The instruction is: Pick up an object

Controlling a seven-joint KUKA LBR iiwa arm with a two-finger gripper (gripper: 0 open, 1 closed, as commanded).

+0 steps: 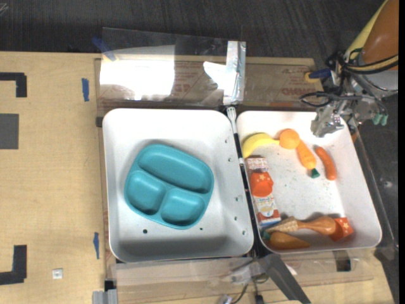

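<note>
My gripper [328,124] hangs over the far right corner of the right bin [361,189], holding nothing; it looks blurred, so I cannot tell how it is set. Below it lie a banana [254,143], an orange [289,138], a carrot [307,157] and a red sausage [326,161]. A teal divided plate [168,185] sits in the left bin [120,132].

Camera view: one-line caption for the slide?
Gripper hovers over the right bin of toy food, near the carrot; a teal divided tray sits in the left bin.
</note>
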